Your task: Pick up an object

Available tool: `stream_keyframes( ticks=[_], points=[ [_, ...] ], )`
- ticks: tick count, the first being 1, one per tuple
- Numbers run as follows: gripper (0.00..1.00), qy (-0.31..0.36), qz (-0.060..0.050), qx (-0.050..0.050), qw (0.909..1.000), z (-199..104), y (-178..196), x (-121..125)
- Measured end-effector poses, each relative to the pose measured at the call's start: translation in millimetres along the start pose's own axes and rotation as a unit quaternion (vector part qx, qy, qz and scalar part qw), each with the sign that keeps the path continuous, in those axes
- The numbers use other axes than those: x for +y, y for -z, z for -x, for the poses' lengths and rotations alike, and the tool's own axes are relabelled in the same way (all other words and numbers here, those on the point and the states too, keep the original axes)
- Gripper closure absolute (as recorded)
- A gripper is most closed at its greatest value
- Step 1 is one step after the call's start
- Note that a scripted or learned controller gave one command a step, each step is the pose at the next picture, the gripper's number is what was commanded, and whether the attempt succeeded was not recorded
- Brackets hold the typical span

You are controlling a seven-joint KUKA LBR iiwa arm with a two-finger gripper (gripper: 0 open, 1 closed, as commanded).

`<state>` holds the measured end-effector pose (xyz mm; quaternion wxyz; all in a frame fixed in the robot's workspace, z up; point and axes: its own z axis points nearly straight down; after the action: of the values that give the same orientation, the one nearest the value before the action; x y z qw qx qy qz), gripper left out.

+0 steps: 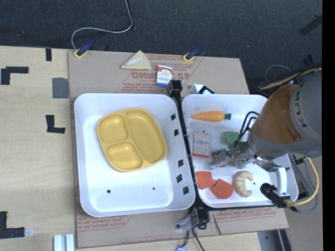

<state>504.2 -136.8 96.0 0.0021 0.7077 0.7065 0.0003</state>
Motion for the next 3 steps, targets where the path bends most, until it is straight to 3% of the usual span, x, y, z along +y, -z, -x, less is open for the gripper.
stream_keyframes(
  ticks=[1,2,3],
  points=[
    [0.0,0.002,0.001,0.001,1.0,-6.7,-9.6,64.5],
    [0.0,0.001,0.002,0.0,1.0,-22.7,-9.4,30.6],
    [1.0,0.001,0.002,-0.001,1.0,-21.9,0.2,30.8]
  ],
)
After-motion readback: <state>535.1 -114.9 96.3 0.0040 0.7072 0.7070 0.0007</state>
